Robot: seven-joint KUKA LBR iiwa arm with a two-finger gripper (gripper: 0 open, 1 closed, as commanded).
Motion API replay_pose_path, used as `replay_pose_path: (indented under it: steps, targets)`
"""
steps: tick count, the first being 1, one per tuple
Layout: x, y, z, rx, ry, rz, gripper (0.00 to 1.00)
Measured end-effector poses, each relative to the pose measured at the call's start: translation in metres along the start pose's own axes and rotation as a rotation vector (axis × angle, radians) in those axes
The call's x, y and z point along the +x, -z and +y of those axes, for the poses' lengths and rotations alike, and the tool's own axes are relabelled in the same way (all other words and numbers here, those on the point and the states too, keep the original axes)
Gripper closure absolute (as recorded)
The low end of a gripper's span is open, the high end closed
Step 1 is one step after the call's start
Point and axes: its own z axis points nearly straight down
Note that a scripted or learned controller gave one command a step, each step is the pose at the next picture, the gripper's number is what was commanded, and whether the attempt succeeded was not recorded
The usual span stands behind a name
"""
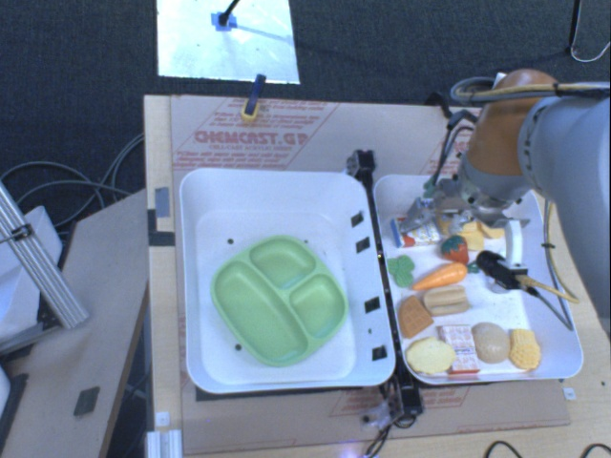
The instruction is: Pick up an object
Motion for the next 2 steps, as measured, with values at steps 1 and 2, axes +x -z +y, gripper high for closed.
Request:
replay_pose_path:
  steps: [1, 2]
  targets:
    - [0.000, -0.007, 0.003, -0.009, 0.000, 0.001, 0.00]
    - [-0.001, 0.007, 0.006, -0.023, 0.000, -0.005, 1.00]
